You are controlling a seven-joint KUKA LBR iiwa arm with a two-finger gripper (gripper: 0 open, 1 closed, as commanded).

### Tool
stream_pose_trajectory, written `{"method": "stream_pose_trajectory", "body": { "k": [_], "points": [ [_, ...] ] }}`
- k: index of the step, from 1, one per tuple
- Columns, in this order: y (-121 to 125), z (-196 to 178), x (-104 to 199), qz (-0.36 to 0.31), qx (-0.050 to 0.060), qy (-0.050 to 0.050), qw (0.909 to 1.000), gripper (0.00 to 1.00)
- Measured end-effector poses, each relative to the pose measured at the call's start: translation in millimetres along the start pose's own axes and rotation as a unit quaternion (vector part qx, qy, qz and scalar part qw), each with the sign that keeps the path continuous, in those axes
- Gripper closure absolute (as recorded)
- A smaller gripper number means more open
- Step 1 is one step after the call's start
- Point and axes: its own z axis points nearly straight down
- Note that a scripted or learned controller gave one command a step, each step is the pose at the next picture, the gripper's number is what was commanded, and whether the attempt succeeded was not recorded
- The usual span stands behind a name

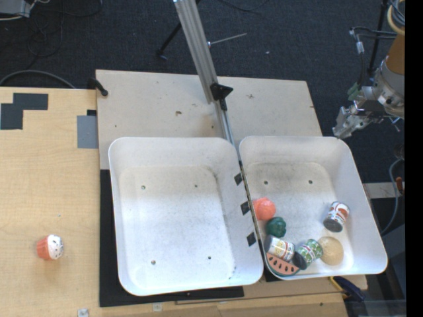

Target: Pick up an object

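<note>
The right bin (297,157) holds several small objects along its near side. An orange ball (264,209) lies by the divider, with a dark green piece (277,227) just below it. A red-labelled can (338,216) lies near the right wall. A white can (282,248), a green can (308,251), a tan ball (332,250) and a watermelon slice (283,267) crowd the front corner. My gripper (348,119) hangs outside the bin, above its far right corner and well apart from all of them, with nothing visibly held.
The left bin (172,157) sits beside the right one. A metal rail (201,51) slants down from the back to the divider. An orange and white toy (49,247) lies on the wooden table at far left.
</note>
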Motion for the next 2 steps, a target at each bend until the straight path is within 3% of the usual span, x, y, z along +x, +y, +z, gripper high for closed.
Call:
{"method": "stream_pose_trajectory", "body": {
  "k": [2],
  "points": [
    [-20,21,95,0.000,0.003,0.002,1.0000,1.00]
  ]
}}
